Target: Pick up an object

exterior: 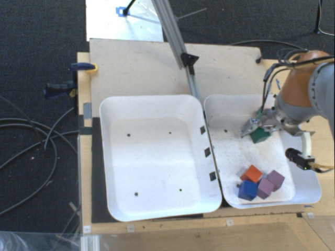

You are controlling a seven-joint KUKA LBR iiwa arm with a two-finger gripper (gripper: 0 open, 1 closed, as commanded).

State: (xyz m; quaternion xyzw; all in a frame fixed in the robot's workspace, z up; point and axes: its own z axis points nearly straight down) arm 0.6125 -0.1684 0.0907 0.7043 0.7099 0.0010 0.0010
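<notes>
- Left bin: white, shallow, bare floor with a few small dark holes.
- Right bin: white, shallow, touching the left bin's right wall.
- Near its front edge: orange block, blue block and two purple blocks, clustered and touching.
- Green block: towards the bin's back right, between the fingers of the gripper.
- Gripper: clenched on the green block.

Small dark green block at the hand's fingertips in the right white bin's upper part, orange cube, blue cube and two purple cubes huddled touching near that bin's lower edge
</notes>
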